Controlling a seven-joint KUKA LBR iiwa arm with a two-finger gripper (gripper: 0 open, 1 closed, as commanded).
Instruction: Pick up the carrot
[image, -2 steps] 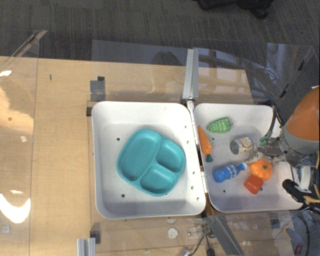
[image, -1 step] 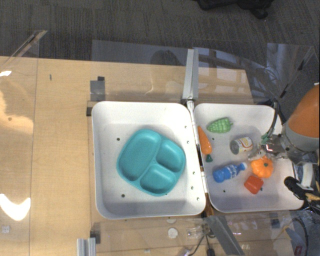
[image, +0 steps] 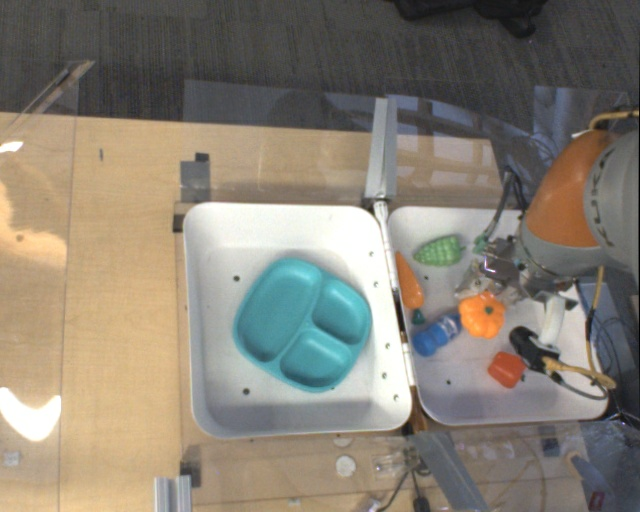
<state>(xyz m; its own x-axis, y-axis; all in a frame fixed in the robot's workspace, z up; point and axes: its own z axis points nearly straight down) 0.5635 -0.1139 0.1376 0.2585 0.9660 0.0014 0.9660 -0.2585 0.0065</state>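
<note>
Because the carrot lies tight against the left wall of the right bin, the gripper should approach from above with its closing line across the narrow body. Whether it is apart or together cannot be told; it seems to hover near the small orange pumpkin. A blue bottle just below the carrot, green toy and red block crowd the bin.

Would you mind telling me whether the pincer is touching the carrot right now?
Apart. The camera view shows bare white bin floor between the pincer and the carrot, which lies against the right bin's left wall.
</note>
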